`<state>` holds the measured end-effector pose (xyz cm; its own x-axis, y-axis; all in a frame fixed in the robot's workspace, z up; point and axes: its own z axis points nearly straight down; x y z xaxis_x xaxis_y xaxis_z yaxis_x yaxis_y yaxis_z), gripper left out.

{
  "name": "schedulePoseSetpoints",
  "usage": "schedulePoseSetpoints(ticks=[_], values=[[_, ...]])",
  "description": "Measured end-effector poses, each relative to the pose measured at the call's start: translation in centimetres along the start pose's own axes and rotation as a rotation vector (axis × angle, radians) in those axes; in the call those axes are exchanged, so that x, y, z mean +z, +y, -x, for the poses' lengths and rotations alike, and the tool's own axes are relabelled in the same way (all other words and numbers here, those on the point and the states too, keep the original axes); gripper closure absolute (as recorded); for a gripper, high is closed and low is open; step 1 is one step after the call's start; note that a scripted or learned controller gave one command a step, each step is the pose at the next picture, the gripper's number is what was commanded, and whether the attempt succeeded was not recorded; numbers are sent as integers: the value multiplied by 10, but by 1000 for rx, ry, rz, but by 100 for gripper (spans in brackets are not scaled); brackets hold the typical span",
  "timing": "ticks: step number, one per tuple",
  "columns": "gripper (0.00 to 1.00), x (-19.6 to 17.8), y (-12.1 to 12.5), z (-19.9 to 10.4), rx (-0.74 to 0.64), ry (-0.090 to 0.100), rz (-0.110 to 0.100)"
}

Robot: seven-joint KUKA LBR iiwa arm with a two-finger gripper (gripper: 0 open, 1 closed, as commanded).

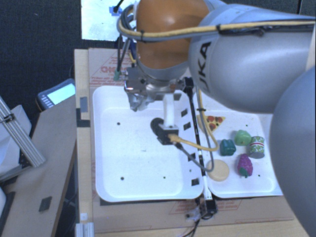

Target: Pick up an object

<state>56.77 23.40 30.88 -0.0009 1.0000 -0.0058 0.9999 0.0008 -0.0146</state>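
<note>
The gripper (137, 101) is hovering over the left bin (113, 181), open or closed I cannot tell. The toys (227, 147) are lying in the right bin (269, 184), apparently none picked yet.

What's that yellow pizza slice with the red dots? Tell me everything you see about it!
The toy pizza slice is a flat yellow wedge with red dots like pepperoni, and it looks like plastic. It lies flat on the floor of the right bin, toward the back and close to the divider between the bins. Its wide end faces the back and it narrows toward the front. No other toy touches it. Its left edge is partly hidden.
</note>
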Motion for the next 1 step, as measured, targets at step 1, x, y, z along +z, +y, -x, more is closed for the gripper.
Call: schedulePoseSetpoints(ticks=[1], values=[[100, -74, -8, 1, -3, 9, 22]])
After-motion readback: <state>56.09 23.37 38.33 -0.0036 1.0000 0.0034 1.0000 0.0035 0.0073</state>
